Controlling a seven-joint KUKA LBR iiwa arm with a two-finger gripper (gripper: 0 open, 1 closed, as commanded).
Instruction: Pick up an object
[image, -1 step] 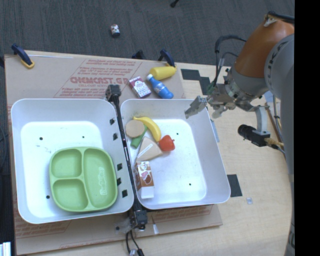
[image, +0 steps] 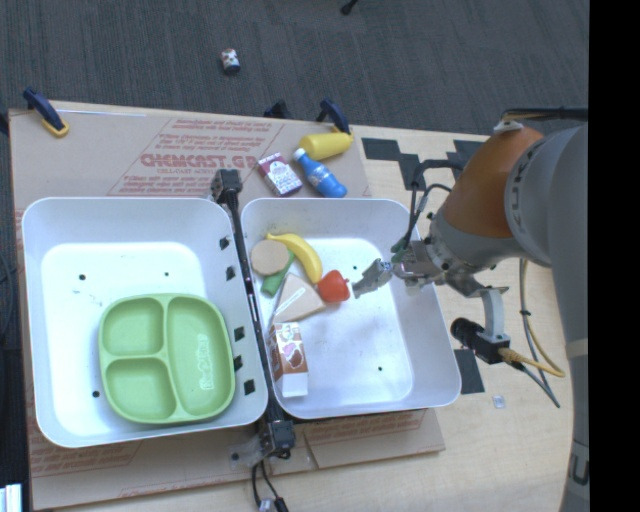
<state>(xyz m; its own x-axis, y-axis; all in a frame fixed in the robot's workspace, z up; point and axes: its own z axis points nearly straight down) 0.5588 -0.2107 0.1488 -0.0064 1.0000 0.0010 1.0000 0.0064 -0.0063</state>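
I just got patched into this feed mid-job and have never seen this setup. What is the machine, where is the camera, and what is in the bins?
One camera looks down at a slant on a bench. The grey arm with an orange band reaches in from the right; its tool hovers over the right bin, next to a red toy. That bin also holds a banana, a round tan piece, a pale wedge and a small brown packet. The left bin holds a green divided plate. I see nothing held.
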